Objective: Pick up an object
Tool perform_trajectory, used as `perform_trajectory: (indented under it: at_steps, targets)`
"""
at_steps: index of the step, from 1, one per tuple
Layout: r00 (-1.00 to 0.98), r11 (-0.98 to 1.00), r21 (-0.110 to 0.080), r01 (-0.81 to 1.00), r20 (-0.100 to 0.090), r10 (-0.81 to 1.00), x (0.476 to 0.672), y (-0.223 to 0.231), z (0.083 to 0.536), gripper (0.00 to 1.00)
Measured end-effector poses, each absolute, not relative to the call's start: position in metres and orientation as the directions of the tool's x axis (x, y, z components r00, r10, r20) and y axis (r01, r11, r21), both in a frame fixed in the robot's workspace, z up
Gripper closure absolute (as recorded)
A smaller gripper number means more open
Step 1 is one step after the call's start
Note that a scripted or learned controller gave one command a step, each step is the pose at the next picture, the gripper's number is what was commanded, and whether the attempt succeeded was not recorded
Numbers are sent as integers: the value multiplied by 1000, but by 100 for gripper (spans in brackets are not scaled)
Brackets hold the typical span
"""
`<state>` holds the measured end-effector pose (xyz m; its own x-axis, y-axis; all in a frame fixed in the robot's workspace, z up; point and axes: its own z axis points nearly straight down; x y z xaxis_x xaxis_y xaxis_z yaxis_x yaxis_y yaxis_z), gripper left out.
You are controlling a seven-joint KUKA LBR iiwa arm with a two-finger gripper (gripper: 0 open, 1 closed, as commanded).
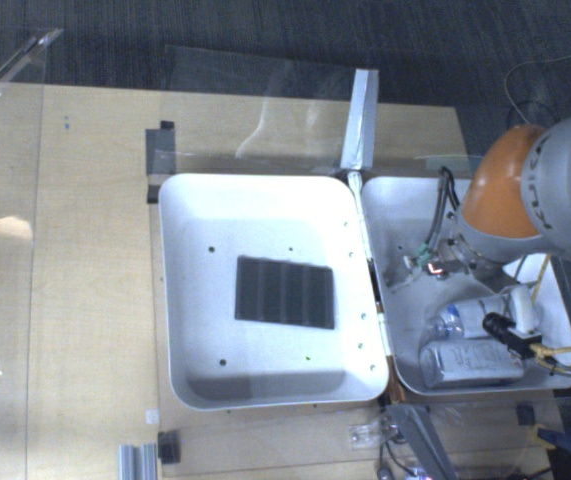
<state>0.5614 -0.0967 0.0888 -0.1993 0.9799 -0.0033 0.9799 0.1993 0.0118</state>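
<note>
Bottle (462,358) in rt bin (397,218), wood bench (75,268)

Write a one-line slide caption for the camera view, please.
Grey arm's end effector lowered into the right white bin above a clear plastic bottle; left white bin holds a dark ribbed rectangular pad.

Single fixed camera overhead — slanted downward, both bins (265,193) framed.

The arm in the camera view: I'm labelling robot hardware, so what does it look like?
The arm is a bulky, rounded light-grey body with a glossy orange band above the wrist. Thin dark and green cables run down to the gripper, a small metal piece with a tiny red light.
</note>
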Motion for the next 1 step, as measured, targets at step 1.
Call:
perform_trajectory:
  at_steps: [1]
  targets:
    - [-33,33,8,999,-1,999,639,-97,87,0]
